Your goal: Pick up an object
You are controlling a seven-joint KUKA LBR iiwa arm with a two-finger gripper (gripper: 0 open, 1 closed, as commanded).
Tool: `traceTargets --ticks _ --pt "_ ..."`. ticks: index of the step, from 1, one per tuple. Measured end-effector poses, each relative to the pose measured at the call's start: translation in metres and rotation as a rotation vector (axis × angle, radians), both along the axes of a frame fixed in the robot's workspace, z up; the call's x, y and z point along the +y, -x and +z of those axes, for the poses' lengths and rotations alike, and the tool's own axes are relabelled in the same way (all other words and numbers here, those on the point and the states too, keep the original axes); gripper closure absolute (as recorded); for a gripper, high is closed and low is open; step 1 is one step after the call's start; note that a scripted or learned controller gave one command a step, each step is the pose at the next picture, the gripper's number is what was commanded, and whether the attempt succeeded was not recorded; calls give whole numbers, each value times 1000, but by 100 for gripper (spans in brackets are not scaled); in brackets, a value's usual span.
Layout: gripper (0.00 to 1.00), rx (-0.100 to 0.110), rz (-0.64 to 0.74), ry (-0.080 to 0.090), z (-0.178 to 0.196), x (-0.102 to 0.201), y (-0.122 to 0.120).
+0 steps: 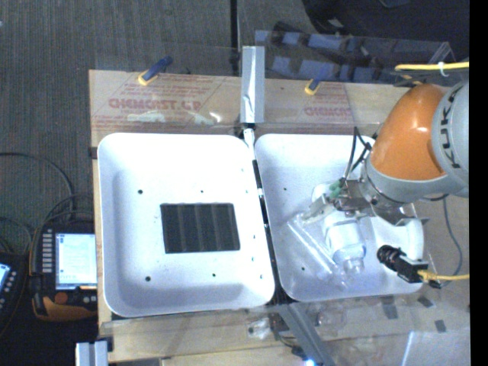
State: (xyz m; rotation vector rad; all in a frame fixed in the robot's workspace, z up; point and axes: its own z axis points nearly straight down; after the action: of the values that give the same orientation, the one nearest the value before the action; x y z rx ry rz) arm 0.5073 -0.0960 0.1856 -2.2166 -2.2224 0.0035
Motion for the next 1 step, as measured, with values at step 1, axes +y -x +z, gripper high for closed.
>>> traceTargets --ticks 1 --pt "0 -36 102 7 -36 -10 -6"
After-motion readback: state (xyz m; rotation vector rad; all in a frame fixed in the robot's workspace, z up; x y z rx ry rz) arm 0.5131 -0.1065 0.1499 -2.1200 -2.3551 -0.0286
